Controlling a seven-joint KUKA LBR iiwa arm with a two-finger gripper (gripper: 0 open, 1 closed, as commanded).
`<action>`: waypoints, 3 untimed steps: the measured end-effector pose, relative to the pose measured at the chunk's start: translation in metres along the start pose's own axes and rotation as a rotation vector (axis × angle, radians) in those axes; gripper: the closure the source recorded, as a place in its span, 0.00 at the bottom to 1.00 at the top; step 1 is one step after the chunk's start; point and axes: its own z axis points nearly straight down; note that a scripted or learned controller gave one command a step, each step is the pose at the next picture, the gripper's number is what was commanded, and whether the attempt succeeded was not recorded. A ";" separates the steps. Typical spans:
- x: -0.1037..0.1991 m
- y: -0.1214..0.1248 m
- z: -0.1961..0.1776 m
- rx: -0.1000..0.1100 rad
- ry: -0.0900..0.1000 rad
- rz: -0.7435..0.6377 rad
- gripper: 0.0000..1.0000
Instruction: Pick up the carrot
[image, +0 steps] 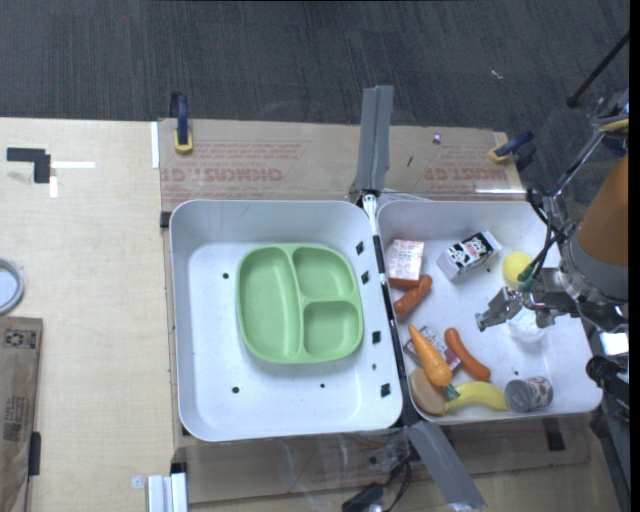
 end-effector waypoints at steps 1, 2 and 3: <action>0.030 0.001 0.117 -0.005 0.002 0.272 0.00; 0.038 -0.004 0.117 -0.005 0.006 0.668 0.00; 0.037 -0.001 0.107 -0.010 0.007 0.671 1.00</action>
